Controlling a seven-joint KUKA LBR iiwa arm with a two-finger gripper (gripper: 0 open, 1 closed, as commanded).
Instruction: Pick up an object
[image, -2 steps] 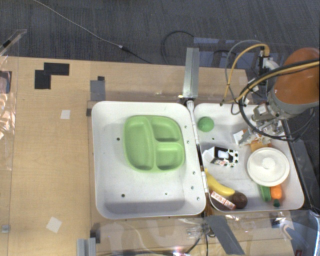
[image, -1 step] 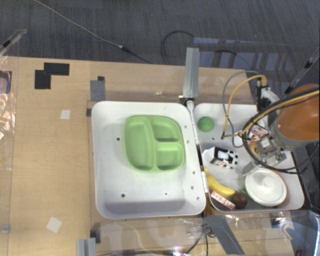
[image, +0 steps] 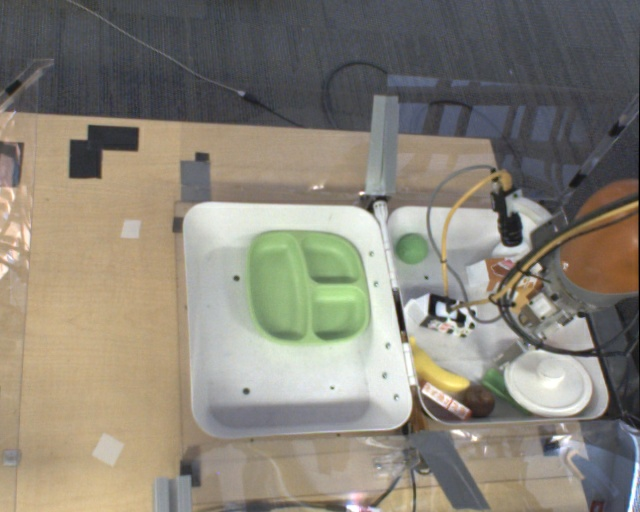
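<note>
White right bin (image: 598, 405) holds banana (image: 440, 372) untouched; gripper (image: 540, 310) above it, grasp indiscernible, pick seemingly pending.

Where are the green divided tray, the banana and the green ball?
green divided tray (image: 305, 287): camera view, on its long left compartment.
banana (image: 438, 373): camera view, mid-length on its yellow skin.
green ball (image: 410, 248): camera view, at its centre.

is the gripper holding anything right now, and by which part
Cannot be told: the gripper is low in the right bin, beside the banana and green ball.
</note>
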